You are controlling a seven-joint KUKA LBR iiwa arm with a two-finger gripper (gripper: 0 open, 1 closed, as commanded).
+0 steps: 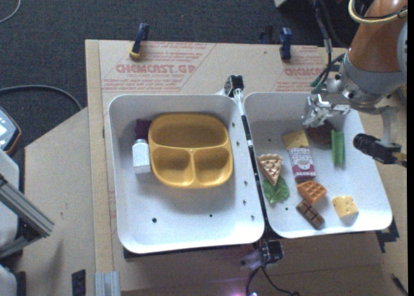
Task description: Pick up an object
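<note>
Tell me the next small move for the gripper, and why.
Probably a short descent straight down. The gripper sits over the upper part of the right bin, at the edge of a dark brown item, with a green stick just beside it. Nothing shows between its fingers, so no pick has happened yet.

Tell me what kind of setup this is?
Likely a lab bench for robot picking: two white bins clamped on a board, toy food like a waffle and cheese, a yellow divided plate.

Smooth glossy yellow plastic tray [190, 149], matt white plastic bins [194, 223], bare wooden board [103, 81]
</note>
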